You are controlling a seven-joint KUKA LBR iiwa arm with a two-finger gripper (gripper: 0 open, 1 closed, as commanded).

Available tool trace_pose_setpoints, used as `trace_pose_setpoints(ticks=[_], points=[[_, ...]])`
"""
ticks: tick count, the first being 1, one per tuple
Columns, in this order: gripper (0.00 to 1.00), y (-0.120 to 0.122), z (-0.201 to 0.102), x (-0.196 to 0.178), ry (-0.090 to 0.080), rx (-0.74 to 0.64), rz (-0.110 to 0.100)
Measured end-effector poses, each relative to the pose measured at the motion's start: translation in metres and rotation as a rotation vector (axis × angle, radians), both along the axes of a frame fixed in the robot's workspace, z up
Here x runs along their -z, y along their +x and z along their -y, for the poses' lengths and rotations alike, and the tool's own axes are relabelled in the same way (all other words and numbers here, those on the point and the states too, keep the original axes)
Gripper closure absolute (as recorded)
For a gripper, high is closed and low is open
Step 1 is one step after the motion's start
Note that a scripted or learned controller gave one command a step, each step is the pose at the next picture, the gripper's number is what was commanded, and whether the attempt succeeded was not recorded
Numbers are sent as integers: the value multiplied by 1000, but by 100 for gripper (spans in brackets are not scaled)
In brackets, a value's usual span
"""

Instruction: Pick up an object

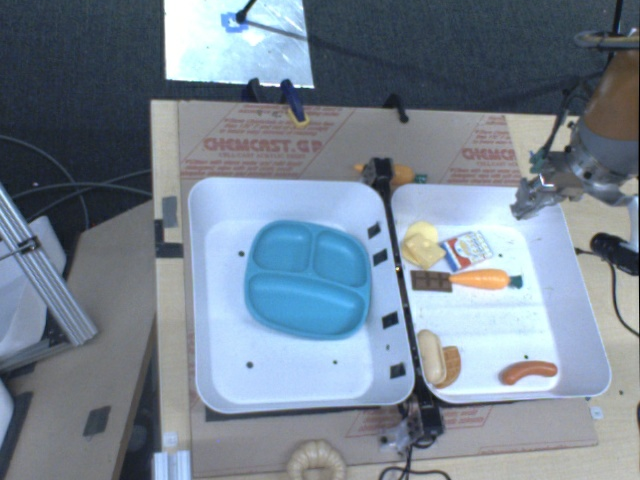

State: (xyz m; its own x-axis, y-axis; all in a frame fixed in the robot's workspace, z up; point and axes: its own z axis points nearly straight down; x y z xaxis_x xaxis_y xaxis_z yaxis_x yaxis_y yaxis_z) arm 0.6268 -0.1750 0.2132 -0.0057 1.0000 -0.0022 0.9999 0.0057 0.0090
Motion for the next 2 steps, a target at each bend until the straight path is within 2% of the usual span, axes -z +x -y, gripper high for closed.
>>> trace_pose_setpoints(ticks=[1, 2], points=[[100, 1, 0, -12, 1, 0, -4], [100, -26, -48, -2, 3, -1, -10]])
